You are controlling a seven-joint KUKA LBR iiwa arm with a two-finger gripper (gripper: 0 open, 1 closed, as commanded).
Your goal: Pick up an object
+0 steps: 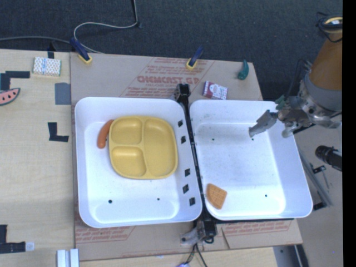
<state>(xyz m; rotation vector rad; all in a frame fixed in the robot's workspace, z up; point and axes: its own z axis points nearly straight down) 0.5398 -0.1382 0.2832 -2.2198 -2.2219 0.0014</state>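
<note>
A yellow divided plate (143, 147) lies in the left bin (92, 204). An orange sausage (103, 133) rests against the plate's left edge. In the right bin (289, 199), a small orange-brown cracker (216, 196) sits near the front left corner. My gripper (274, 128) hangs over the right bin's far right part, well away from the cracker. Its fingers (260, 126) are spread open, with nothing between them.
A red and white packet (214, 90) lies on the cardboard behind the bins. Yellow and blue clamps (194, 59) and a green clip (243, 69) hold the cardboard's far edge. A watermelon slice toy (8, 96) and a small patterned block (47, 66) lie far left.
</note>
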